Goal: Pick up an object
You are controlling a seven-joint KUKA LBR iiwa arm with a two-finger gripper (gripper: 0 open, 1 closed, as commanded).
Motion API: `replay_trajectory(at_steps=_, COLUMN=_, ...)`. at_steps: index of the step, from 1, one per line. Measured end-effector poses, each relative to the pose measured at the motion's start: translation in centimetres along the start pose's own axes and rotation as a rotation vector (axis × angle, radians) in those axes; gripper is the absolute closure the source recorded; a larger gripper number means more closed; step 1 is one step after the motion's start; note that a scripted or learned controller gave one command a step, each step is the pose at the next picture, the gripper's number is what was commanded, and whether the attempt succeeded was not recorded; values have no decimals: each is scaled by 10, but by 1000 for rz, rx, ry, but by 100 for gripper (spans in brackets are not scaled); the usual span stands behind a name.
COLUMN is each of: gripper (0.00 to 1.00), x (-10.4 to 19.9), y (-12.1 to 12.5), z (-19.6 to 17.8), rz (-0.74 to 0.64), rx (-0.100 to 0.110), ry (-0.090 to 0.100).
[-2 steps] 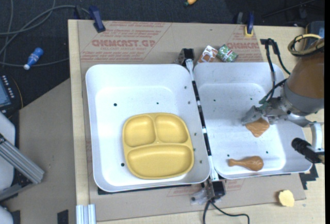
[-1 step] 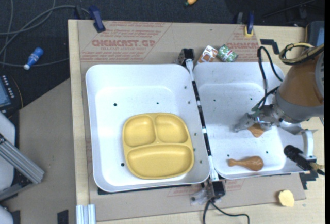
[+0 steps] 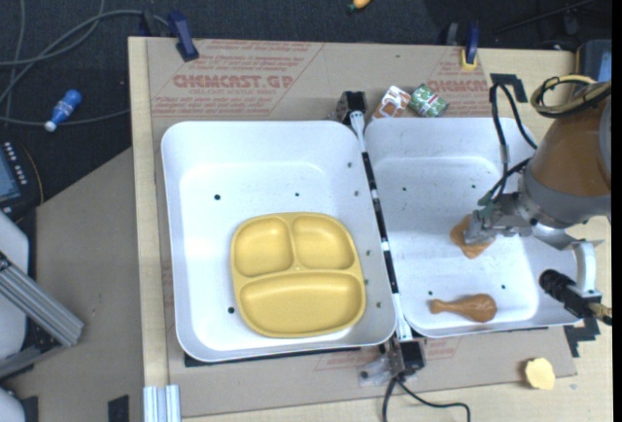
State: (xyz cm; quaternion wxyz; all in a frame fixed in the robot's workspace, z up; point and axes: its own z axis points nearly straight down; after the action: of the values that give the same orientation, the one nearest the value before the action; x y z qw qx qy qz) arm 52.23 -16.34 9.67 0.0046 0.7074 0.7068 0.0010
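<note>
I see gripper (image 3: 478, 233) low in right bin (image 3: 428, 177), mid-right of frame, over a small brown object (image 3: 465, 241) | jaws: can't tell, possibly touching it | drumstick (image 3: 466, 308) lower right | yellow tray (image 3: 295, 272) left bin (image 3: 253, 167)

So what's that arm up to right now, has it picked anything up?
Gripper down in right bin, on a small brown object; grip unconfirmed. Drumstick toy lies nearby, apart. Yellow tray in left bin.

We see the grey arm with its orange band (image 3: 573, 153) reaching in from the right, wrist bent downward, its two-finger gripper (image 3: 478, 233) lowered and pointing leftward.
</note>
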Motion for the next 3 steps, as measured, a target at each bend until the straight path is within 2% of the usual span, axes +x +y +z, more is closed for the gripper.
replay_trajectory(at_steps=1, gripper=0, x=0, y=0, z=1, rz=1, rx=1, ry=1)
replay_trajectory(at_steps=2, gripper=100, x=0, y=1, z=-10, rz=0, rx=-2, ry=0)
replay_trajectory(at_steps=3, gripper=0, x=0, y=0, z=-9, rz=1, rx=-1, ry=0)
